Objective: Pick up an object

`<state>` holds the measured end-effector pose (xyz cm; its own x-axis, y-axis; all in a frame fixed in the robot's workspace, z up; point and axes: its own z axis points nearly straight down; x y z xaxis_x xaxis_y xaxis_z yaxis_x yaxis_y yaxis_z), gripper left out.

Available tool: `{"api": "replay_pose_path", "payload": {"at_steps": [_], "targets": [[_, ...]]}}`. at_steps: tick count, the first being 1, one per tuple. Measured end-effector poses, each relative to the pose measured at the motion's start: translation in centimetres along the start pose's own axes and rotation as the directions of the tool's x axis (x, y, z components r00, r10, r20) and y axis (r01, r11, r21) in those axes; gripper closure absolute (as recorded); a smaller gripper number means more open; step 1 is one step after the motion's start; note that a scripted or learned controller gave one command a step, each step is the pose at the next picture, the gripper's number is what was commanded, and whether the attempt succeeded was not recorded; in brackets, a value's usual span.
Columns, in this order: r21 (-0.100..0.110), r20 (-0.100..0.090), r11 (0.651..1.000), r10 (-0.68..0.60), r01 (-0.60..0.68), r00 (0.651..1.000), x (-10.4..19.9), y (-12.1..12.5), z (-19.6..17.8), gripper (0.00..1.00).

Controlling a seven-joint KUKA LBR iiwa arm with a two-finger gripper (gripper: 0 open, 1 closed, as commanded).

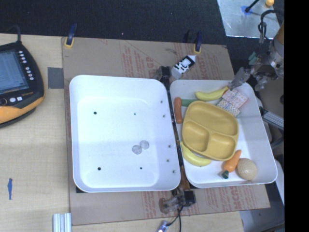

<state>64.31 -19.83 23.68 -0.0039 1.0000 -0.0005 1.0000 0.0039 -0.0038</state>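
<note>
The right bin point(260, 134) holds a yellow divided plate point(211, 129) in its middle. A yellow banana point(211, 94) lies at the plate's far edge, and a second banana point(194, 157) pokes out from under its near edge. A patterned pad point(232, 101) sits at the bin's far right corner. An orange carrot point(231, 162) and a beige egg-shaped ball point(246, 168) rest at the near right. A red-brown sausage point(178, 109) lies along the left wall. My gripper point(247, 75) hangs at the bin's far right corner, just above the pad and the banana's tip.
The left bin point(87, 100) contains two small grey discs point(141, 147). A teach pendant point(14, 81) lies on the bench at far left. A black-and-white object point(183, 65) sits behind the bins. Clamps point(197, 42) hold the cardboard at the back edge.
</note>
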Motion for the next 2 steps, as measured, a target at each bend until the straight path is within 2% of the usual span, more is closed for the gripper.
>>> {"api": "replay_pose_path", "payload": {"at_steps": [1, 2], "targets": [[0.002, -0.001, 1.0, -0.003, 0.003, 1.0, 4.3, -4.0, 7.5, 0.0], [0.001, 0.0, 1.0, -0.001, 0.001, 1.0, 6.4, -12.7, 6.8, 0.0]]}}
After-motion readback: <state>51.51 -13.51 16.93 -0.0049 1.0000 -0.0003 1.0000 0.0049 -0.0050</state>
